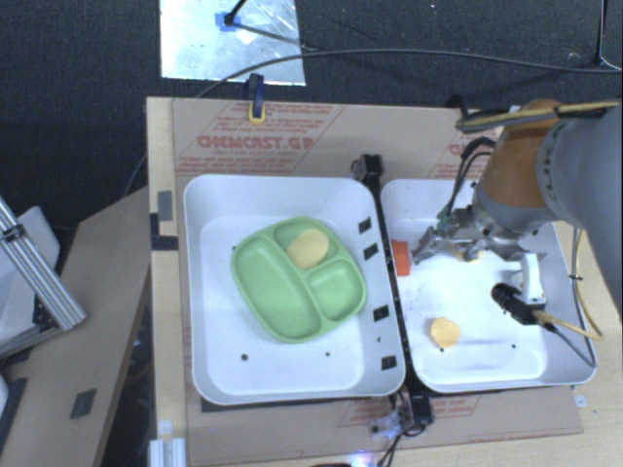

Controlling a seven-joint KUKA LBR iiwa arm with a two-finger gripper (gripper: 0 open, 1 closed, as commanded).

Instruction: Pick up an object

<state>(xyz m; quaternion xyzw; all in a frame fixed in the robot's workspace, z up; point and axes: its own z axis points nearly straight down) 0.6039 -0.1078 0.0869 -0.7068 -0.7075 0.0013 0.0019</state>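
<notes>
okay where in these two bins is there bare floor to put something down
Left bin: bare strips around the green divided plate, widest along the near wall. Right bin: open floor between the yellow piece and the far-right wall. Crowded: the right bin's upper half, under the gripper and arm, beside the orange piece.

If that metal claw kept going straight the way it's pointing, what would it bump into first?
The gripper points toward the left side of the right bin. Going straight on, it would probably meet the small orange block by the bin's left wall first, though from one slanted view height is hard to judge.
</notes>
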